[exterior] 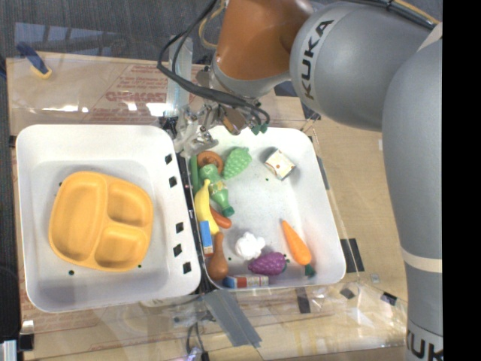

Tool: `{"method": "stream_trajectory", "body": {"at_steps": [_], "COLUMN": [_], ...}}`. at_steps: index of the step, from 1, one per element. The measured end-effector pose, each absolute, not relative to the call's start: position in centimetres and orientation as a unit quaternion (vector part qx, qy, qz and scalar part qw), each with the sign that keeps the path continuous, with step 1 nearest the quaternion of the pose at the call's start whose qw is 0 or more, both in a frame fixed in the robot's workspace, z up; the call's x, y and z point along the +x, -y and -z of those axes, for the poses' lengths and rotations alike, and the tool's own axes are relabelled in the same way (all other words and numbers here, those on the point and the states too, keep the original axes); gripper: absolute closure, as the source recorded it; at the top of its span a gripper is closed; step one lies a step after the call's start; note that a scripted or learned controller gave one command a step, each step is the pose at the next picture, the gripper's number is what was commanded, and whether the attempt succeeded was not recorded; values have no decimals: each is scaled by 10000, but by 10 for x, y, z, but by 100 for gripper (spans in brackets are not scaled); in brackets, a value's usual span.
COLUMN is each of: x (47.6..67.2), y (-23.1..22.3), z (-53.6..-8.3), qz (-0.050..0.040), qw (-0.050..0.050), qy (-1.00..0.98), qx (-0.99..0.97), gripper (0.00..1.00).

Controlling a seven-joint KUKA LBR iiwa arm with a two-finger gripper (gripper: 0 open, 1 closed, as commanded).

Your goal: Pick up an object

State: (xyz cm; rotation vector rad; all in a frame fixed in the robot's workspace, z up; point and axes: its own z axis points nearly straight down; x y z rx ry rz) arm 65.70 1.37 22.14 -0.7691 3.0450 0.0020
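The right bin (323,201) holds several toy foods. Along its left side lie a brown ring (211,159), a green bumpy piece (237,162), a green bottle (211,179) and a yellow banana (203,201). A cream block (279,164) sits at the back. An orange carrot (295,243), a white lump (249,244), purple grapes (268,263) and a brown piece (218,262) lie toward the front. My gripper (198,131) hangs over the bin's back left corner, just above the brown ring. Nothing shows in its grasp.
The left bin (30,156) holds a yellow divided plate (101,220). The wall between the bins (184,224) runs right beside the banana. The grey arm with its orange band (255,28) covers the back of the right bin.
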Motion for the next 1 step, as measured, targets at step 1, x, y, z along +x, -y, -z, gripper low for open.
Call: {"method": "stream_trajectory", "body": {"at_steps": [1], "x": [656], "y": [-96], "z": [-192], "qz": [-8], "qw": [-2], "qy": [-9573], "qx": [-2892], "gripper": [100]}}
